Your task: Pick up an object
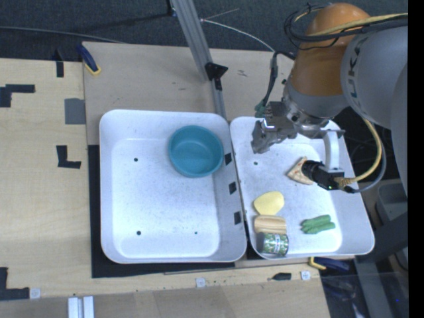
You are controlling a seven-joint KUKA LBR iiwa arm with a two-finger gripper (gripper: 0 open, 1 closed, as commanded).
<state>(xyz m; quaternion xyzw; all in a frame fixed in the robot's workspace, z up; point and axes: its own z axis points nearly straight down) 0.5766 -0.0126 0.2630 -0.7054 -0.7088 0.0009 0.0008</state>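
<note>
Here gripper (263, 141) hangs over right bin (354, 247), near its far-left corner; fingers too blurred to tell, nothing seen between them. Nearest object: yellow piece (269, 203), toward near edge. Tan wedge (297, 171) lies right. Green can (273, 244) at near-left corner.

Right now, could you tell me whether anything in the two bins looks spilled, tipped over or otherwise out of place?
Nothing stands out. The blue bowl sits upright in the left bin. In the right bin, the yellow piece, green can, green vegetable and wedge-shaped item lie apart, unspilled. The gripper hovers above that bin.
</note>
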